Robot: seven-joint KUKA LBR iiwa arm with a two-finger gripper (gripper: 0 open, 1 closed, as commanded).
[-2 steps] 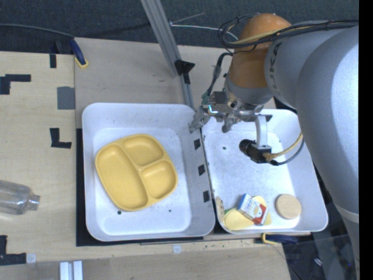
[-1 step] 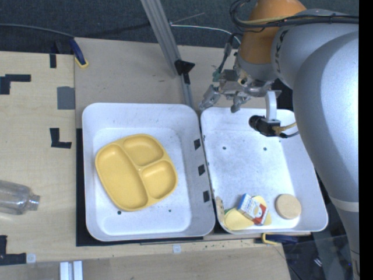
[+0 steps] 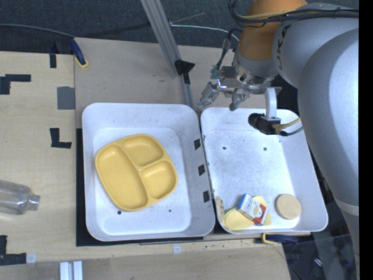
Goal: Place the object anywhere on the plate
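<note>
A clear bottle (image 3: 16,198) lies on the bench at the far left. My left bin (image 3: 93,121) holds the yellow divided plate (image 3: 136,171). At the near edge of my right bin (image 3: 303,174) sit a yellow piece (image 3: 235,219), a small carton (image 3: 253,207) touching it, and a round wooden disc (image 3: 288,206) just beside. My gripper (image 3: 221,100) hangs over that bin's far edge, fingers apart, holding nothing.
</note>
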